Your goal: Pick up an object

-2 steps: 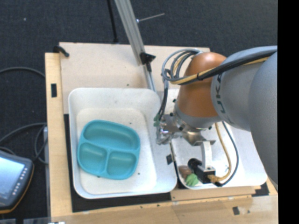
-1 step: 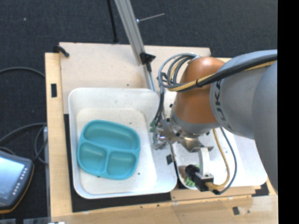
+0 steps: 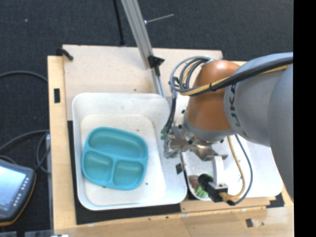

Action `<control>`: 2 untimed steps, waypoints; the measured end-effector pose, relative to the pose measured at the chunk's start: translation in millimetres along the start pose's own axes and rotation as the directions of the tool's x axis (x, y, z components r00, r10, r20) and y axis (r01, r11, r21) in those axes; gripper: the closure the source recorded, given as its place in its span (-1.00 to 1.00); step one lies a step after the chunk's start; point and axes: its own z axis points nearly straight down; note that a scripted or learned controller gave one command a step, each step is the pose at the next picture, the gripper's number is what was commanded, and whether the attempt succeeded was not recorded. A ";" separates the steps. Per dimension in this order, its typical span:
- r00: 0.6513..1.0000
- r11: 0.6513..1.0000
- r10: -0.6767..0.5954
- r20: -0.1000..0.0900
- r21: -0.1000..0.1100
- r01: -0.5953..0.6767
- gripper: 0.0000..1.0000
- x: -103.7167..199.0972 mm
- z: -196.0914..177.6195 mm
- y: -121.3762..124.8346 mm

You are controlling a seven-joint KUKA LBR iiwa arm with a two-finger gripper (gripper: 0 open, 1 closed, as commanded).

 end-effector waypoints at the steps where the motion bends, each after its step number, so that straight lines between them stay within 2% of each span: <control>1: 1.000 1.000 -0.004 0.000 -0.001 0.004 1.00 11.5 3.5 8.5; 2: 1.000 1.000 -0.007 0.000 -0.003 0.007 1.00 10.2 -7.5 9.6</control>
